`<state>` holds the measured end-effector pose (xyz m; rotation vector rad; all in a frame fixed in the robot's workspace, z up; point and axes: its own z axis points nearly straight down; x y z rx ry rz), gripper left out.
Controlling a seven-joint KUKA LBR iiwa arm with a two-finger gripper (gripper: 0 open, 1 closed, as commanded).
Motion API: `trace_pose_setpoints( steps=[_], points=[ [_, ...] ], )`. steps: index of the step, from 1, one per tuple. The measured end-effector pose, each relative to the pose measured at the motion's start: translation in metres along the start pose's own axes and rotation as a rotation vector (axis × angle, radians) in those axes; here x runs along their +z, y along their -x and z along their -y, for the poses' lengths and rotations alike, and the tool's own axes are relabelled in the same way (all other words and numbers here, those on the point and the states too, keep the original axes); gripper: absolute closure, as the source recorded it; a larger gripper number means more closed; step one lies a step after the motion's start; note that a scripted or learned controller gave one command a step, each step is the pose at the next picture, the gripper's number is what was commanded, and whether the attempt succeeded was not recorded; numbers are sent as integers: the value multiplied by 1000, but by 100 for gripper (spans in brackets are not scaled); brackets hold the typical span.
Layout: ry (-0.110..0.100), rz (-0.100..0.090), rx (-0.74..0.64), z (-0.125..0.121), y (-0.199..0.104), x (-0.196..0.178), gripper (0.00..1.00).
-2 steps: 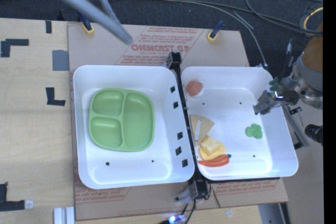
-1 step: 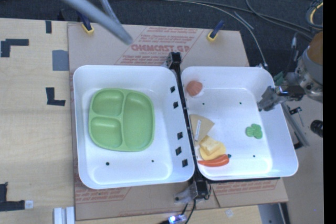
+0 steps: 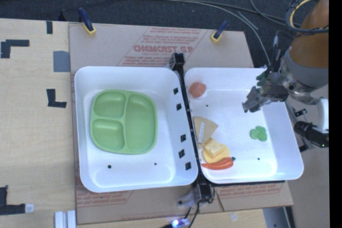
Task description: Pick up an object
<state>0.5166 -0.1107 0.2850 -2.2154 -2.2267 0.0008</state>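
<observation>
The right bin [image 3: 278, 168] holds several small items: a pink rounded piece [image 3: 197, 89] near its far left corner, a tan wedge [image 3: 205, 127], a yellow piece [image 3: 214, 150], a red chili pepper [image 3: 217, 164] along the near left side, and a green leafy piece [image 3: 258, 133] to the right. My gripper [image 3: 252, 104] hangs over the right bin's far right part, up and left of the green piece. It is dark and seen at a slant. Nothing shows between its fingers.
The left bin [image 3: 85, 168] contains a green divided plate [image 3: 124, 121]. A black divider with clips [image 3: 184, 115] runs between the bins. Two clamps [image 3: 86, 23] [image 3: 218, 33] hold the cardboard at the back. Cables [image 3: 256, 13] trail behind the arm.
</observation>
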Motion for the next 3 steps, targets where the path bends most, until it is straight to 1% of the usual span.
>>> trace_pose_setpoints(
  steps=[1, 3],
  points=[
    [-1, -1, 0, 11, -52, 2, 100],
    [-1, 0, -1, 21, -163, 10, 100]
  ],
)
